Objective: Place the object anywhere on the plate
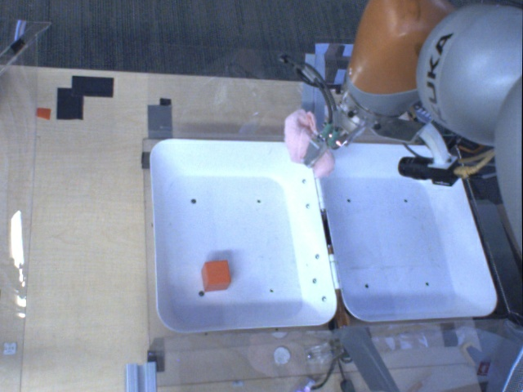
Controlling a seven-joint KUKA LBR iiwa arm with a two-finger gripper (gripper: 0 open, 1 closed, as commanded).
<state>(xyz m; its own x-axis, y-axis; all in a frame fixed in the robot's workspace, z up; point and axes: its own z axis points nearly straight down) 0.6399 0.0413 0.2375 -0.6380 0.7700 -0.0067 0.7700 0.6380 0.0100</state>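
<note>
Gripper point(323, 141) hangs over the far end of the seam between the two white bins, fingers clamped on a pink object point(302, 141) that droops beside them. No plate is evident; the left bin point(245, 219) holds an orange cube point(216, 275), and the right bin point(409, 235) lies beside it. The soft pink thing looks loosely held, so it could slip out mid-move and land on the bin rim.

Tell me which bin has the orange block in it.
The left bin: the orange block sits near its front. The right bin lies under the arm.
</note>
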